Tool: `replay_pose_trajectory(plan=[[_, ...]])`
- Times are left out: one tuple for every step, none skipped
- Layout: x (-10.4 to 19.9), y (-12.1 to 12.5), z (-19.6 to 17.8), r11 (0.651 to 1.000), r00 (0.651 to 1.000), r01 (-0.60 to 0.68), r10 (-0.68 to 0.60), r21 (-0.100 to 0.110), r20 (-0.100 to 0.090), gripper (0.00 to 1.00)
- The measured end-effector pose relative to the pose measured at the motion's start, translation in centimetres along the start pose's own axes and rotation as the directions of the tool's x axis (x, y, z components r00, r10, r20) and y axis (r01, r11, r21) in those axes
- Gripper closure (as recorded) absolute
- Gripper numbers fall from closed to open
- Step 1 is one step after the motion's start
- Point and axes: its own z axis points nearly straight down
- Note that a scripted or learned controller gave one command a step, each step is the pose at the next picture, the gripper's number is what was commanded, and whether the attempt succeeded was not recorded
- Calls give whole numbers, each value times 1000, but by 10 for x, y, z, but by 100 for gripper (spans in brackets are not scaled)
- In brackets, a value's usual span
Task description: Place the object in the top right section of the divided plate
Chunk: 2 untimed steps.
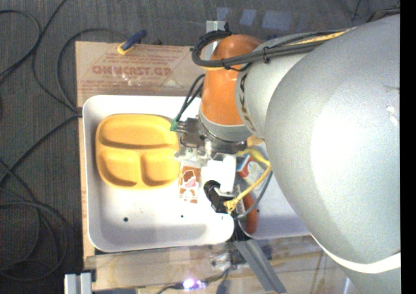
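We see a small flat carton (188, 184), printed brown, orange and white, its lettering too small to read, lying on the smooth white bin (130, 234) just below the gripper (192, 151). Whether the gripper is spread or closed we cannot tell. Left of it rests the glossy yellow divided plate (136, 149), moulded with rounded compartments. Farther up lies brown cardboard (130, 68) with faded red print, perhaps "OKWEAST".
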Motion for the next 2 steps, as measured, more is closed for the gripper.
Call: replay_pose_trajectory(plan=[[16,-32,-8,981,981,195,-195,-1,-1,100],[46,10,-34,987,987,160,-160,-2,0,100]])
